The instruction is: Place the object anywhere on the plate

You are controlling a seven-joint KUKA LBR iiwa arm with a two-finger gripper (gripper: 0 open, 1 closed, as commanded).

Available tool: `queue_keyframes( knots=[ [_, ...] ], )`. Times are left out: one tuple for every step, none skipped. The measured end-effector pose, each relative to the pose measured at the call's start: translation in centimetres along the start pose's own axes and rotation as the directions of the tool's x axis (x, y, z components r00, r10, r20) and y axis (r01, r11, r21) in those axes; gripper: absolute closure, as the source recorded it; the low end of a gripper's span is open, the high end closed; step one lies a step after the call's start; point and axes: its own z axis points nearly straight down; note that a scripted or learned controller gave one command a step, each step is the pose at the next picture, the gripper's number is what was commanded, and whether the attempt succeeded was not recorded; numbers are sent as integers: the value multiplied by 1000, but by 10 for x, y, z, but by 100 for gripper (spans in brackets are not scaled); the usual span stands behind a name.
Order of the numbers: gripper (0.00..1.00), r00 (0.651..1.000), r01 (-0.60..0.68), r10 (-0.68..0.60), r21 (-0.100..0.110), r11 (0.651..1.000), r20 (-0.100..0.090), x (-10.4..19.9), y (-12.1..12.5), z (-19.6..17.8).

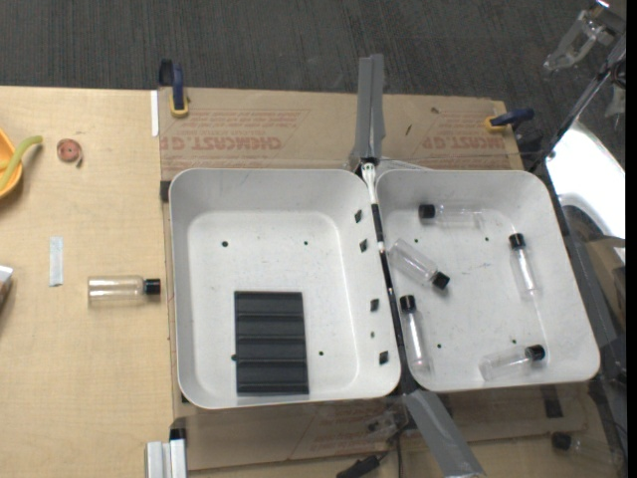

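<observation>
Little of the arm (pixel 594 174) shows, at the right edge beyond the right bin's far corner. One link appears as a broad, smooth, rounded shell, pale grey to almost white where the light hits it, with no markings or screws that can be made out. Above it, by the top right corner, the gripper (pixel 575 48) is a small, blurred, pale grey metallic shape with angular outlines. A thin dark line, perhaps a cable, slants between the two parts; it is too faint to tell.

The left edge cuts off an orange bowl (pixel 6 172) and a small object (pixel 4 282) below it.
</observation>
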Motion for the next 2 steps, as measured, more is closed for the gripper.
queue_keyframes(
  knots=[
    [0, 1000, 1, -1, 3, 1000, 1, -66, 17, 0],
    [0, 997, 73, -73, 0, 997, 0, -101, -20, -1]
  ],
)
